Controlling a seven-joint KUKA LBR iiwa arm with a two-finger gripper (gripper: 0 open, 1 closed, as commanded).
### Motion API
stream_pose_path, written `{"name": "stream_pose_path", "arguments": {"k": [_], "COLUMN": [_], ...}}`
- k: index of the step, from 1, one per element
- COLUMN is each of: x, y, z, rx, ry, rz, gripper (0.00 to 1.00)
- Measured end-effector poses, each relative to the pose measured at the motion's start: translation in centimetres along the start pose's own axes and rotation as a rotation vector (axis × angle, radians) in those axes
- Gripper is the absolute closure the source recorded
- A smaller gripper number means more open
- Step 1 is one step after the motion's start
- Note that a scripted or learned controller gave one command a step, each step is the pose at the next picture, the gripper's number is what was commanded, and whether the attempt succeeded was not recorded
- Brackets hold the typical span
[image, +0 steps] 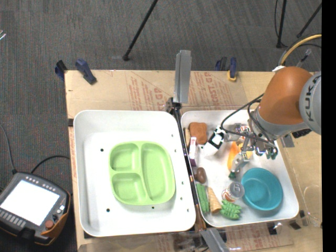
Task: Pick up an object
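1. Camera view, layout: two white bins sit on the desk (131,91). The left bin (89,140) holds a green divided plate (143,172). The right bin (291,193) is crowded w/ small items.
2. Camera view, arm: it reaches in from the right. The gripper (240,163) hangs low over the middle of the right bin. Whether it's released or clenched, can't tell; the wrist and cables block it. Nothing is visibly held.
3. Camera view, target: my guess is the orange object (232,154), since it's closest, just beside or partly under the gripper. It lies between a white-and-black item (215,139) and the teal bowl (261,190). A small lidded can (236,189) is near, on the side toward the front rim.
4. Doing it well, approach: centre over the orange object before dropping, and come straight down, not at a slant. Its long axis looks roughly front-to-back, so close across the narrow width.
5. Doing it well, clearance: the bowl rim and the can are close, so keep the descent tight to avoid nudging either. The orange object prob. looks smooth, so grip mid-body, not at a tip.
6. Doing it well, lift: go slow and vertical, then confirm the object is clear of the bin floor. If the grasp comes up w/o it, re-aim rather than drag through the clutter.
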State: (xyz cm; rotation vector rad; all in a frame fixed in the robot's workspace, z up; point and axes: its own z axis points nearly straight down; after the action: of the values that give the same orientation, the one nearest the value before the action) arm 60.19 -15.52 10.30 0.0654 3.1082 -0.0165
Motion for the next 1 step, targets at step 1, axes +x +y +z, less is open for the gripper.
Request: {"name": "stream_pose_path", "arguments": {"k": [1], "x": [-0.71], "y": [3.22], "z": [0.09], "rx": [0.009], "ry": [0.01], "rz": [0.103], "gripper": [0.0]}}
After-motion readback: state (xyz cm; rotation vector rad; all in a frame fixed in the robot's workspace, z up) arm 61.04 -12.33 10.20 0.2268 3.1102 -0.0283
